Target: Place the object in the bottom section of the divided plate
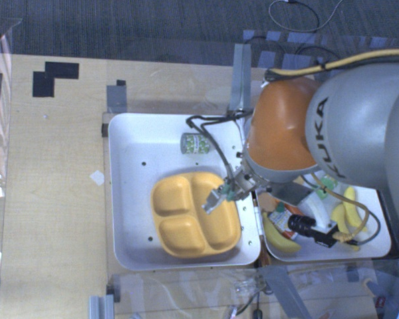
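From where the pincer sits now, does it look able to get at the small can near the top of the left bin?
Probably yes. The can lies alone on the bin floor, above the yellow divided plate, and the pincer hovers close by with nothing between them but a loose cable.

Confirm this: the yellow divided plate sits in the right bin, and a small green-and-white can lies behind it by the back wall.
Not quite. The camera view shows the plate in the left bin, not the right one. The rest holds: the can lies behind the plate, near the back wall.
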Robot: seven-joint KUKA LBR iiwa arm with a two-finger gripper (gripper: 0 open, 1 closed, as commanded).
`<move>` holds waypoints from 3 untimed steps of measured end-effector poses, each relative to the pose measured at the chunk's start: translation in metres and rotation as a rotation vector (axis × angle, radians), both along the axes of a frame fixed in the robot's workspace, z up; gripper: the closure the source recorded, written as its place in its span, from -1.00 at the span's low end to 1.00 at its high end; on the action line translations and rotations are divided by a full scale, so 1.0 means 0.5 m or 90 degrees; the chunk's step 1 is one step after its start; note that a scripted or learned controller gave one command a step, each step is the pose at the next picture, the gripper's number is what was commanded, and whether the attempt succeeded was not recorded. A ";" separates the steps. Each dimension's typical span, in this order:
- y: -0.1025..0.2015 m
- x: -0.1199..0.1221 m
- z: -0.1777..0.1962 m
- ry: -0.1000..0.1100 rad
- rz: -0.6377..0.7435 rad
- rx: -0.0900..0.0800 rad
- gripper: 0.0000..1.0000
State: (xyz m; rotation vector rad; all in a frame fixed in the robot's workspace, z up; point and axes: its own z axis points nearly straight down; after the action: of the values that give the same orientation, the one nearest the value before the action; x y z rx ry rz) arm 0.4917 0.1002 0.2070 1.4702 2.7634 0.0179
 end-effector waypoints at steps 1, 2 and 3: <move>0.000 0.004 0.022 -0.003 0.001 0.001 1.00; 0.000 0.004 0.022 -0.003 0.001 0.001 -1.00; 0.000 0.007 0.043 -0.006 0.003 0.002 1.00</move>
State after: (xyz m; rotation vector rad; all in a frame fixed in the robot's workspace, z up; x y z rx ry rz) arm 0.4954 0.1004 0.2288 1.4612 2.7599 0.0285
